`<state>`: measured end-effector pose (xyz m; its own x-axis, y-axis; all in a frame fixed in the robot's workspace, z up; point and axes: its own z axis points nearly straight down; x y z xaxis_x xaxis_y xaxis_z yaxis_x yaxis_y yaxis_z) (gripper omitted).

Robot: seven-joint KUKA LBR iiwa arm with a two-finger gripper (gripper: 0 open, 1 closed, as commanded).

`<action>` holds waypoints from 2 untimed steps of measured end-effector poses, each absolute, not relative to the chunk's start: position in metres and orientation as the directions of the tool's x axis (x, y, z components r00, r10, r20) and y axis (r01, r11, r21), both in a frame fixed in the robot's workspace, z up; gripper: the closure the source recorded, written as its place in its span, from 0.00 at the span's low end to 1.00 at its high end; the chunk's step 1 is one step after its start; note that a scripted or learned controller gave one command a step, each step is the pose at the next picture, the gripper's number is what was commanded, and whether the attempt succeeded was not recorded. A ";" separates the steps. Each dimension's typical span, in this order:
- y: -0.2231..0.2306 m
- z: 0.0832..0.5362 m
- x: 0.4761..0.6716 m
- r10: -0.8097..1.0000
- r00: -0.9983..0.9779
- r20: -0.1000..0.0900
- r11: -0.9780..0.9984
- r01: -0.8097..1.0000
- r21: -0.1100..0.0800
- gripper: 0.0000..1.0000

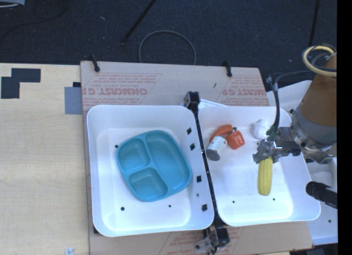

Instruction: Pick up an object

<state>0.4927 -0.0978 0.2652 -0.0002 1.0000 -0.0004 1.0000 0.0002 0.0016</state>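
I am down in the right bin point(300, 207), reaching in from the right side of the view, with my gripper point(268, 153) low over the top end of a yellow corn cob point(265, 175). The cob lies lengthwise in the middle of that bin, one end pointing up toward me and the other toward the near rim. My metal parts overlap its upper end, so I look to be touching it or just above it, but I cannot tell from this slanted view whether my fingers are apart, together, or clamped on the cob (the dark linkage hides the tips).

Other things share this bin: an orange and white toy piece point(225, 138) near the divider and a small white object point(259, 128) just above my gripper. The left bin point(102, 133) holds a blue divided plate point(153, 164), well apart from me.

My judgement is that I am at the grasp step, with the cob as the likely target, and nothing has been lifted: the cob looks flat on the bin floor. The next move calls for a firm close across the narrow width of the cob, then a straight rise. Gripping so near one end is a risk (a long thing held at its tip may swing or slip out), so the lift should be slow, and whether the cob comes up with me is the check that matters.
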 end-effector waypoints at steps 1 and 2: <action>-0.099 0.288 0.493 1.000 0.000 0.000 0.000 1.000 0.000 1.00; -0.042 0.282 0.505 1.000 -0.004 0.001 0.004 1.000 -0.003 1.00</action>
